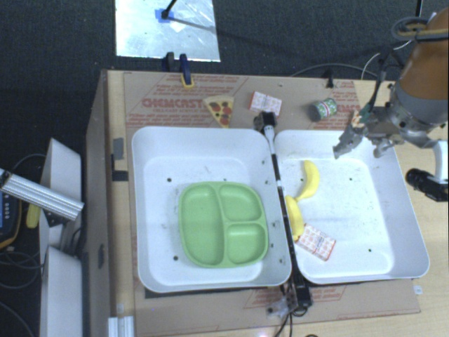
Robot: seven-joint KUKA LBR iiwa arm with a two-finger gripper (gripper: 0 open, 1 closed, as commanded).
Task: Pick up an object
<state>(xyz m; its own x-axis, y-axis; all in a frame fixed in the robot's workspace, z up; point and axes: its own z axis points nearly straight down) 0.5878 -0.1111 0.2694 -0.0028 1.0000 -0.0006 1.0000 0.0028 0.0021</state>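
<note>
Over the far edge of the right bin (pixel 393 216) hovers my gripper (pixel 363 146), open, with nothing between its two fingers (pixel 344 144). A yellow banana (pixel 309 179) lies in that bin near its left wall, below and to the left of the gripper. Further toward the front, a second yellow piece (pixel 295 220) rests against the left wall. Beside it is a red-and-white packet (pixel 318 243). The gripper touches none of them.
A green divided plate (pixel 224 223) sits in the left bin (pixel 158 188). Behind the bins, on the cardboard, lie a toy pizza slice (pixel 219 109), a small packet (pixel 265 102) and a green can (pixel 325 108). A blue clamp (pixel 184 69) stands at the back edge.
</note>
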